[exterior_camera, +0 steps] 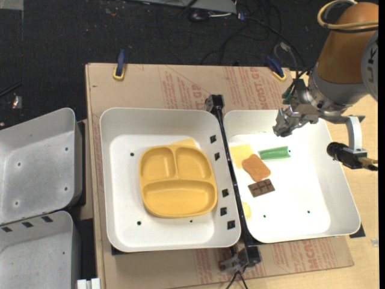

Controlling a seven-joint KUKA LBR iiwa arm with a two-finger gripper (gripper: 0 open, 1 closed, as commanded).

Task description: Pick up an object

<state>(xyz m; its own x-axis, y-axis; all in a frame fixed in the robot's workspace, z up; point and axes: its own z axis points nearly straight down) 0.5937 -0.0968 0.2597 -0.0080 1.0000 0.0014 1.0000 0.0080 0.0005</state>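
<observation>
Gripper (285,125): hovers over far part of right white bin (337,212); whether jaws are open or closed, I cannot tell.
Targets: green cylindrical block (274,153) just near of gripper; orange oval sponge-like piece (257,167), brown chocolate-like square (261,188) further near-left.
Left bin: yellow divided plastic tray (178,181).
Risk: green block probably rolls if jaws descend off-centre.
</observation>
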